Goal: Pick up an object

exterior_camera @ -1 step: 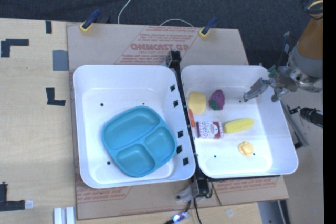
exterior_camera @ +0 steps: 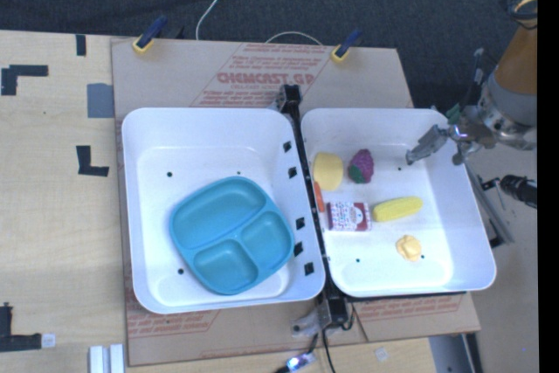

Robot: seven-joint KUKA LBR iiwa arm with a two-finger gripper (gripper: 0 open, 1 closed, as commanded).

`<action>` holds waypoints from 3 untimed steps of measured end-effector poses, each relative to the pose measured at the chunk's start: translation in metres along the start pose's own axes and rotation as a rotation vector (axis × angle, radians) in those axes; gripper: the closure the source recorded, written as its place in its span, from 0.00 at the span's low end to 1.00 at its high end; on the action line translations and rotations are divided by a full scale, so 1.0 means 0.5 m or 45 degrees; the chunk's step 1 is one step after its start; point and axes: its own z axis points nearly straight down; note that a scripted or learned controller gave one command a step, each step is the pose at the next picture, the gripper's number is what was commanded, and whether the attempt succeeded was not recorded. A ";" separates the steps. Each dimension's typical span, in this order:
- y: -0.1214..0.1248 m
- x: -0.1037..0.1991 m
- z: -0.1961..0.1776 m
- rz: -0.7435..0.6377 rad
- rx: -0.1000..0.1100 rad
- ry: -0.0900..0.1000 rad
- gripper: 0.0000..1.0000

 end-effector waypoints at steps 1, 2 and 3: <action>0.008 0.020 0.110 -0.001 0.006 0.001 0.00; 0.003 0.013 0.237 0.000 0.001 -0.001 0.00; 0.005 0.013 0.237 0.000 -0.004 -0.003 0.00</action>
